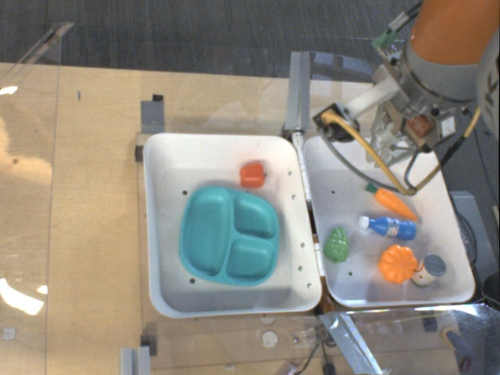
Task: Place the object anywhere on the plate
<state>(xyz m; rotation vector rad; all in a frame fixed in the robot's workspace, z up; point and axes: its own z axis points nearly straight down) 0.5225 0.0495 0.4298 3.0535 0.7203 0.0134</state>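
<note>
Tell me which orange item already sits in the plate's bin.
The small red-orange block, just beyond the teal divided plate. The orange carrot and orange pumpkin lie in the other bin.

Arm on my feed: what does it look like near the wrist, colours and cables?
The arm is a thick rounded body, orange above and grey below at the wrist. Under it hangs a cluttered light-grey metal gripper assembly with a small reddish-brown part. A yellow cable and thin black cables loop down from it over the right bin. No markings are legible.
</note>
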